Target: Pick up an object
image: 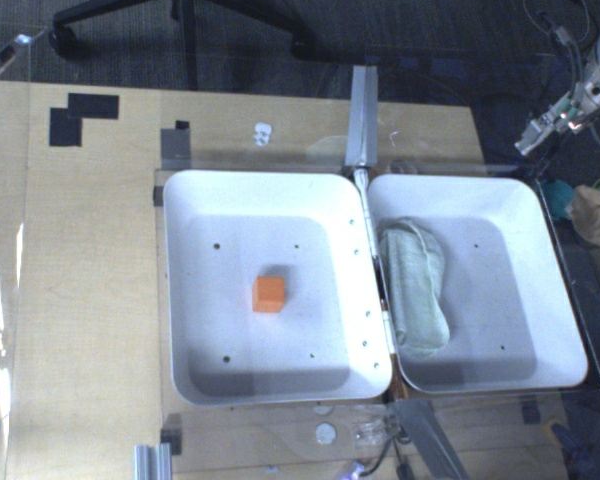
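Nearest my camera, along the bottom edge, I saw the front strip of the pale wooden worktop [70, 368], with a small round disc [325, 432] lying just ahead of the bins' near rims. Above that sat the left bin [180, 268], and on its floor, a little toward the near side of centre, rested an orange cube [269, 294], flat on the white surface and touching nothing else. It stood well apart from every wall of that bin.

The right bin [540, 268] lay just beside it, the two rims meeting along a grey metal rail [364, 118] that ran away from me. A folded whitish cloth [416, 285] lay lengthwise against the right bin's left wall.

Farther back, black tape patches [80, 116] marked the worktop's left rear, and a small white scrap [263, 133] lay behind the left bin. Beyond the worktop I made out the legs of a black chair base [185, 8] on dark carpet.

At the far right, high over the floor and well clear of both bins, I saw the gripper [546, 128]. Whether the jaws were apart or together I could not tell; it was too small and blurred.
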